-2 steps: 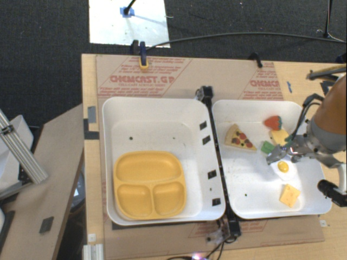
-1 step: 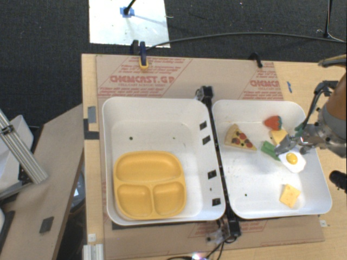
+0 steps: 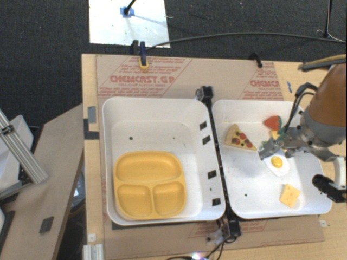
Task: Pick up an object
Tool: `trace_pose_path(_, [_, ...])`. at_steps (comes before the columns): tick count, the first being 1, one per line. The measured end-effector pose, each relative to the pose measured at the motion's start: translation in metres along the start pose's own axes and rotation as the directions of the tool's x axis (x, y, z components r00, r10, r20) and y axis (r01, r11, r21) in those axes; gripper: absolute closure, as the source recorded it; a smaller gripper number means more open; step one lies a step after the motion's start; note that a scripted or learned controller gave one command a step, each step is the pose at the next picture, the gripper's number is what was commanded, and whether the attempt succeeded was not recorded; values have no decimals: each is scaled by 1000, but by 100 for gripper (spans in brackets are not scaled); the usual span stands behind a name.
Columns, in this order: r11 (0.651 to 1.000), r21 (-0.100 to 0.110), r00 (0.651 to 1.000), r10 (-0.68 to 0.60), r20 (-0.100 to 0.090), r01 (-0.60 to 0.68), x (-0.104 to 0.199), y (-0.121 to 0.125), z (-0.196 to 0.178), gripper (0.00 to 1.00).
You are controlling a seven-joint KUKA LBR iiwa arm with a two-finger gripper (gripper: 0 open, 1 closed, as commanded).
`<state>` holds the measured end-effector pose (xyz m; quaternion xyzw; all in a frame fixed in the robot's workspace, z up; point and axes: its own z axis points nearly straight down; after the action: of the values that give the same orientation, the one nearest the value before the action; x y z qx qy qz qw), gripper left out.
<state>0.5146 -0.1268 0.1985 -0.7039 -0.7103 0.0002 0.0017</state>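
Note:
In the right bin (image 3: 244, 199) lie a toy pizza slice (image 3: 239, 138), a red piece with a green top (image 3: 272, 123), a fried egg (image 3: 277, 164) and a yellow cheese block (image 3: 290, 195). My gripper (image 3: 269, 150) reaches in from the right and hangs low over the bin. It sits just above the egg's upper left edge, to the right of the pizza slice. Nothing shows held in it. The arm's orange band (image 3: 332, 99) hides the bin's far right corner.
The left bin (image 3: 157, 115) holds a yellow divided tray (image 3: 150, 184) at its front. A black clip strip (image 3: 212, 156) runs along the wall between the two bins. Both bins rest on a cardboard sheet (image 3: 162, 77), with a blue clamp (image 3: 142, 53) at its back edge.

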Motion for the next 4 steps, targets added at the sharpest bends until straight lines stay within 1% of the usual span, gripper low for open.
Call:
trace_pose_path(1, [1000,0,1000,-1,0,1,43,2,-4,100])
trace_pose_path(2, [1000,-1,1000,-3,0,3,106,-2,-8,100])
trace_pose_path(3, [1000,-1,1000,-3,0,3,163,0,-22,100])
trace_pose_path(4, [1000,1,1000,-1,1,1,213,-4,-14,100])
